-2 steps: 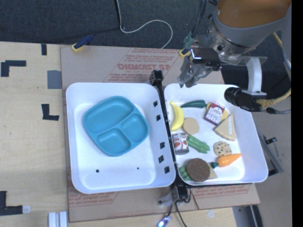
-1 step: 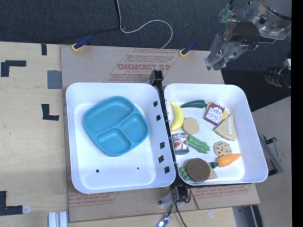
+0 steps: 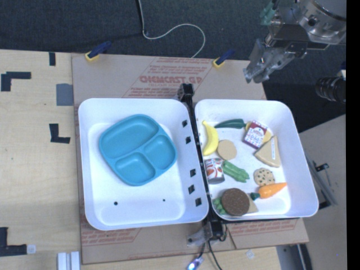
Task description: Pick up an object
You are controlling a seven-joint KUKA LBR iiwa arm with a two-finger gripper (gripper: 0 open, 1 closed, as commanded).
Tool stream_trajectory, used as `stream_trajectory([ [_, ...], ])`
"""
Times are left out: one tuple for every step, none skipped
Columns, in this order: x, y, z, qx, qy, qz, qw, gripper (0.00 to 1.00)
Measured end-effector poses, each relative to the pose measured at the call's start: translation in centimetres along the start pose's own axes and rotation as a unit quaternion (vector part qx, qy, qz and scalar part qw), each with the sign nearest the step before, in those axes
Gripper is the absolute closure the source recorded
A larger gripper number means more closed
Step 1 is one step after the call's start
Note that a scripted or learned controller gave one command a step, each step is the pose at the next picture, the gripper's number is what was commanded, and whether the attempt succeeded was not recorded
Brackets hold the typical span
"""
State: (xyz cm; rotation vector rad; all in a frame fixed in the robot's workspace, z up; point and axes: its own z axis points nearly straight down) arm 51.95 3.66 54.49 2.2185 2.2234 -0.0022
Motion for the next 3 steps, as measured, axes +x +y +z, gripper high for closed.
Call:
stream_trajectory([
  [-3.0, -3.7, 11.7, 0.007, 0.0, 0.003, 1.0, 1.0],
  [-0.2, -3.6, 9.4, 0.0, 0.001, 0.0, 1.0, 1.0],
  [-0.3, -3.5, 8.5, 0.0, 0.0, 0.0, 1.0, 1.0],
])
